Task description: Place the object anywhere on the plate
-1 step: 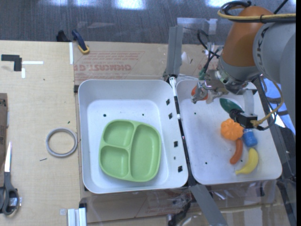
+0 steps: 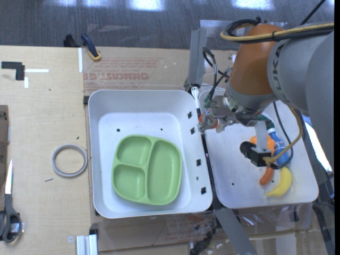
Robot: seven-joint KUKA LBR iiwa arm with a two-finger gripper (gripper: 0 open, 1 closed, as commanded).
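On the wooden bench (image 2: 42, 116), placing had not begun.
From the left, scissors (image 2: 9, 222) and a grey ring (image 2: 69, 160) lay on bare board. The left bin (image 2: 95, 142) held the green plate (image 2: 147, 169), with nothing on it. The gripper (image 2: 211, 120) hung at the right bin's (image 2: 234, 190) left wall; I could not tell whether it was open or shut. The banana (image 2: 280, 184) and perhaps a carrot (image 2: 265, 177) lay far right, so picking and placing remained.
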